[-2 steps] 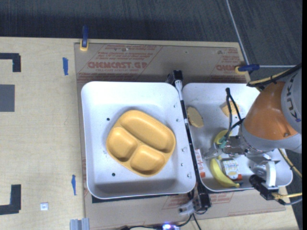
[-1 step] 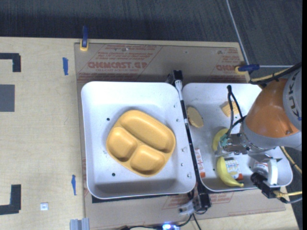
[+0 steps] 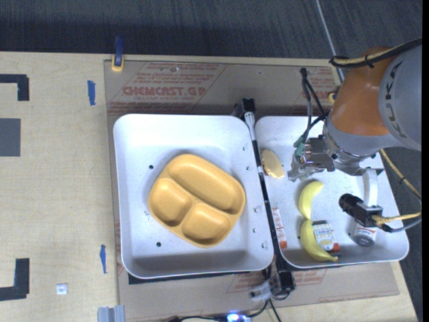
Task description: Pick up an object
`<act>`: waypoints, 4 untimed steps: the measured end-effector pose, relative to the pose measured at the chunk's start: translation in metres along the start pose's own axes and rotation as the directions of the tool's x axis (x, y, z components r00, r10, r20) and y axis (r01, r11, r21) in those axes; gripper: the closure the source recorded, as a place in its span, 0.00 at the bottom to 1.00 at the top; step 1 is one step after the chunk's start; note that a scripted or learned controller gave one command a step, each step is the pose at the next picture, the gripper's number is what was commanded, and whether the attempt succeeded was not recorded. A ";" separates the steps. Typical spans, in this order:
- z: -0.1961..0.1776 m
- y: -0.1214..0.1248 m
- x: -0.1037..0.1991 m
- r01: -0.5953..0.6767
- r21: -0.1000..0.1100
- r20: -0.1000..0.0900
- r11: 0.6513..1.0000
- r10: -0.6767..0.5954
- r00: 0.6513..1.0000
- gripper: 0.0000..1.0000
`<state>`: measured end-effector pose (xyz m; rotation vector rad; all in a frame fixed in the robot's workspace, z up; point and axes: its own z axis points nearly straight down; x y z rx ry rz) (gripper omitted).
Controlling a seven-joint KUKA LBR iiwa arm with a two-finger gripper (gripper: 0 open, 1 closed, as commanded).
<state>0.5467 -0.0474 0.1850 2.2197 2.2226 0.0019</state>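
- The left bin (image 3: pixel 134 139) holds a yellow three-part tray (image 3: pixel 196 198), lying flat near its middle.
- The arm (image 3: pixel 375 99) reaches over the right bin (image 3: pixel 395 250) from the right.
- The gripper (image 3: pixel 310 161) sits low in that bin; whether it is wide or narrow cannot be told.
- Two bananas lie below it: one (image 3: pixel 308 197) just beside it, another with a sticker (image 3: pixel 316 241) nearer the front wall.
- A small pale piece (image 3: pixel 271 163) rests by the dividing wall.
- Nothing appears lifted, so the pick seems not yet done.

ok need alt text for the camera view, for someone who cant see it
A grey robot arm with an orange band reaches from the right over the right white bin, which holds two yellow bananas and a small pale yellow piece. The left white bin holds a yellow three-compartment plastic tray.
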 end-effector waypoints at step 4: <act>0.000 -0.050 -0.001 0.000 0.000 0.000 1.000 0.000 1.000 1.00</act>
